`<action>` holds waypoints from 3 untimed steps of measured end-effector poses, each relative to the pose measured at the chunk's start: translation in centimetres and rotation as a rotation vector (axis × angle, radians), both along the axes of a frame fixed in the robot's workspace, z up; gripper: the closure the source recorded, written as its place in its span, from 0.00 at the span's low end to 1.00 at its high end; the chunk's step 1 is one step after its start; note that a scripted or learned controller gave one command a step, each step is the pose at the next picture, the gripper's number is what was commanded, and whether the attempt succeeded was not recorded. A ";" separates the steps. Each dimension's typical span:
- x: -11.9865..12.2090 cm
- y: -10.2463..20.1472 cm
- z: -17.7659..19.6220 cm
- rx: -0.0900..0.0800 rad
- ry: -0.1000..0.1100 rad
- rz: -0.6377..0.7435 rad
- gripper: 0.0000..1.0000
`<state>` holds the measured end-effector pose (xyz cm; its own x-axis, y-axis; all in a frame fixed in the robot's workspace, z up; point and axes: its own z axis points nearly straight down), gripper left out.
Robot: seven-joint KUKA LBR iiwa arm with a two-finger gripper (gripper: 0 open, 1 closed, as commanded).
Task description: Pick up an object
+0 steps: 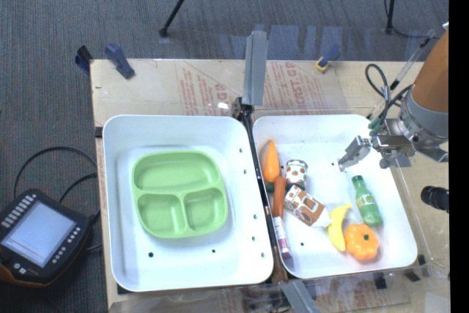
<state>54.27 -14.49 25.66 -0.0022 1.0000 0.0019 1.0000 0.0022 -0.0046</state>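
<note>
Claw (366, 150) spread open and empty at frame right, hovering over right bin (322, 127), green bottle (365, 200) just below, green tray (179, 193) in left bin (117, 157)

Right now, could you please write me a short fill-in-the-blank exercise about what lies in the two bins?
1. The green divided tray lies in the ____ bin of the view.
2. The green bottle lies just above the orange ____.
3. The yellow banana touches the pumpkin's ____ side in the view.
4. The gripper hovers over the ____ bin.

Missing words: left; pumpkin; left; right
</note>
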 end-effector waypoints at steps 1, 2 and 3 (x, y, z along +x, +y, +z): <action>-4.8 1.3 -11.1 0.001 0.002 0.014 0.00; -6.8 1.2 -17.1 0.001 0.001 0.074 0.00; -6.9 0.9 -16.2 0.003 0.004 0.065 1.00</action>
